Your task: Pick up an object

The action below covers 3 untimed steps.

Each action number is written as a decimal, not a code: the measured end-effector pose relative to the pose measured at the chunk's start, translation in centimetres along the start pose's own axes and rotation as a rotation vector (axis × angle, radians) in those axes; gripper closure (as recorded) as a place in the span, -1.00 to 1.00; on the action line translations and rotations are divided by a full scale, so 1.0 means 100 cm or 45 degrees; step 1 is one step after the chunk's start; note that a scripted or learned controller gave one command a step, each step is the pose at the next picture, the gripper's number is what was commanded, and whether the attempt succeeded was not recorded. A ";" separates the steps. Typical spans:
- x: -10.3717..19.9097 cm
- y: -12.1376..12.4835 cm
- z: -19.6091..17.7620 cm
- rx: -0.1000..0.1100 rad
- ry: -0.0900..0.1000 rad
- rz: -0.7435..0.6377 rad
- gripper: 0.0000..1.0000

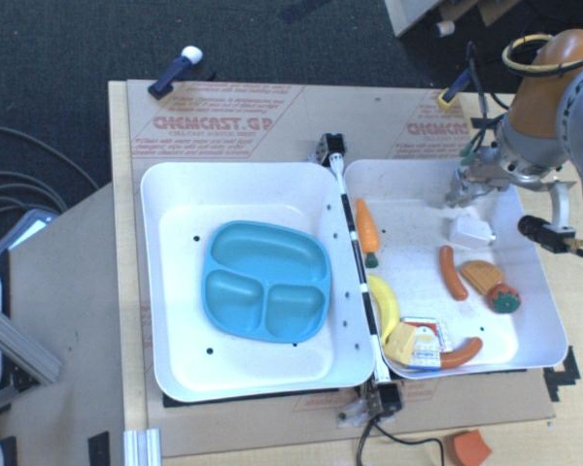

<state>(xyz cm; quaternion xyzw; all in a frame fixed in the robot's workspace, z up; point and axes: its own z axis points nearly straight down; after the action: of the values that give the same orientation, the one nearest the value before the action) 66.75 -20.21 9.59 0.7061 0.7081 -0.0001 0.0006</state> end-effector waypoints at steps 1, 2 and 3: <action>0.000 0.000 0.000 0.001 0.000 0.000 -1.00; 0.010 -0.041 0.011 0.003 0.002 0.004 -1.00; 0.039 -0.053 0.011 0.004 0.003 0.003 -1.00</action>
<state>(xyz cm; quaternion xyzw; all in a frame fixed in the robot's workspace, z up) 61.46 -16.36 8.47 0.7068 0.7074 -0.0004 -0.0012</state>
